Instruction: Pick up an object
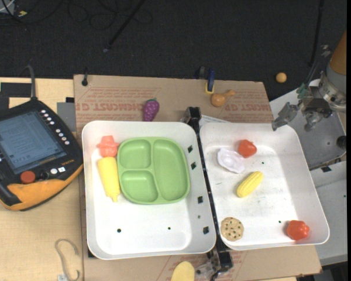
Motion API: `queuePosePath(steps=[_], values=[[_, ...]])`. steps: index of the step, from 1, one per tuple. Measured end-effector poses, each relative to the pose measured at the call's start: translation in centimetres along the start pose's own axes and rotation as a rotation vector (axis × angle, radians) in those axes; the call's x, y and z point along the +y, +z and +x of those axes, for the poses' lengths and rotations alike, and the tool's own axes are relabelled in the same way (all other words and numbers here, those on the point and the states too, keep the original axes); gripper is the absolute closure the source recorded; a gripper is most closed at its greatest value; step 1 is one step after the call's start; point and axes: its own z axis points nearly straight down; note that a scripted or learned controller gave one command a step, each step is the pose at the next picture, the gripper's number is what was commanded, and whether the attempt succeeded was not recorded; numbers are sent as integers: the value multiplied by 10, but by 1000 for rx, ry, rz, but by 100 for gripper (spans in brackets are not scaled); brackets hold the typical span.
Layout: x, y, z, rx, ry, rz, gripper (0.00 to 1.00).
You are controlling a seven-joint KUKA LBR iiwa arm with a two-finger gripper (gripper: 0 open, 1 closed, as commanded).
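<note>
A cookie (231, 229) lay lower centre. The gripper (304, 113), upper right, gripped nothing; its opening could not be told. A centred descent was needed.

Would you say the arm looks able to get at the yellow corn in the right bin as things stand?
Probably yes: the corn lies apart from the white piece and tomato, uncovered, with the end effector near the right bin's far corner.

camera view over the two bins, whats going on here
A robot arm is set to pick up an object, but nothing is in its grasp yet. Its end effector hangs over the far right corner of the right bin, which holds two red toys, a corn cob, a cookie and a white piece. The left bin has a green divided plate.
</note>
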Motion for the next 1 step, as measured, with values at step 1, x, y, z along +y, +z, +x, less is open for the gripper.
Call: queuePosePath(steps=[1], values=[[2, -8, 0, -3, -1, -13, 0]])
